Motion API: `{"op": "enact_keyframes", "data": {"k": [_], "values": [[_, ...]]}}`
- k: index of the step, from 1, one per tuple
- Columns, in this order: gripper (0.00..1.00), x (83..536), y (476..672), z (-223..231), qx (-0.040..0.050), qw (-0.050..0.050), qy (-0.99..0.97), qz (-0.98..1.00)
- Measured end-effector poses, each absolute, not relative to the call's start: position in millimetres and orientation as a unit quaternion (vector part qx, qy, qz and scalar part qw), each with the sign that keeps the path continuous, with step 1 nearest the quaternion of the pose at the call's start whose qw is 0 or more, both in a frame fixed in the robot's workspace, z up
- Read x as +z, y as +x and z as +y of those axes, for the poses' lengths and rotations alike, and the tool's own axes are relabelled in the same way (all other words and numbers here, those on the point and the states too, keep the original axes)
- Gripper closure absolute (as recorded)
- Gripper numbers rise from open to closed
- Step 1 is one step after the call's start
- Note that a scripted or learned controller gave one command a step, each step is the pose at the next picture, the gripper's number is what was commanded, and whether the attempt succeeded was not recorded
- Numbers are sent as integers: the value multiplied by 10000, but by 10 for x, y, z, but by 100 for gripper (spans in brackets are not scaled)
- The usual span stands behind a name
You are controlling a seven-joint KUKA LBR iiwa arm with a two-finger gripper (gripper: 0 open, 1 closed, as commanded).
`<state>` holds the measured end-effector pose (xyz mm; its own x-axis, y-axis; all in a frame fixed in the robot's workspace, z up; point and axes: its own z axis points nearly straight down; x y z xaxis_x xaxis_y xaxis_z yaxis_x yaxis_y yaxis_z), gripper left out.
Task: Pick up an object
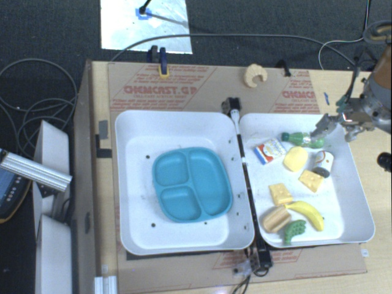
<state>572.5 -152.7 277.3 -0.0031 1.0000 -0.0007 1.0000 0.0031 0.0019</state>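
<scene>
Claw (334, 127) hangs over the right bin (358, 182), fingers spread, tip by the green bottle (301, 139), pinching nothing. Looks like nothing's picked yet; banana (308, 212) and cheese (311, 180) sit in there untouched.

A robotics lab: white bins (184, 124) on a cardboard-topped bench (202, 87), loose cables (24, 112) on the floor.

Tray (192, 184) in left bin (138, 139) — banana (308, 213) in right.
</scene>
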Motion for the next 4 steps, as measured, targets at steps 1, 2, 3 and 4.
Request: {"op": "enact_keyframes", "data": {"k": [1, 2, 3, 4], "values": [[0, 1803, 6050, -1152, -1, -1, 7057, 7085], [0, 1350, 6053, -1497, -4, 5, 7067, 7076], [0, 840, 5907, -1344, 1, 1, 7067, 7075], [0, 825, 6421, -1524, -109, -185, 7029, 7110]]}}
